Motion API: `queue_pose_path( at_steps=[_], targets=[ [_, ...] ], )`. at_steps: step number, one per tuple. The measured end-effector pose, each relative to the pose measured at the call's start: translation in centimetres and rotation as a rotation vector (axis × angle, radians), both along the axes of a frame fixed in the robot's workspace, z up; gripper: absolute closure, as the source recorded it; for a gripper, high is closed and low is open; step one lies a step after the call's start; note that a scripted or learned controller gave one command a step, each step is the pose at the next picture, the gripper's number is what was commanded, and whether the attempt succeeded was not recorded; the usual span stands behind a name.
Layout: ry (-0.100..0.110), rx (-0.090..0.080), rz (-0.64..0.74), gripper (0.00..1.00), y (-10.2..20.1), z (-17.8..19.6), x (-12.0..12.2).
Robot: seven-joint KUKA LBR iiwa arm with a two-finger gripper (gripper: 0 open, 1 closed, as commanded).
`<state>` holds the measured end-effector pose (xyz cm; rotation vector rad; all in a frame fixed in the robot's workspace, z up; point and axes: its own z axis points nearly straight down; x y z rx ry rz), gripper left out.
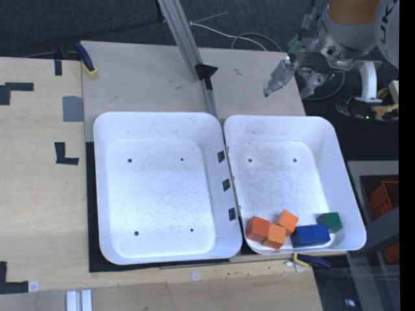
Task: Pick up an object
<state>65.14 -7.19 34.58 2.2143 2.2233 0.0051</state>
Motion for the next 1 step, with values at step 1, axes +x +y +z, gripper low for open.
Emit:
queue_pose_path(
  at_steps=[1],
  targets=[
    [-0.001,-0.001,-0.001,0.0,0.7,5.49,2.6]
  ],
)
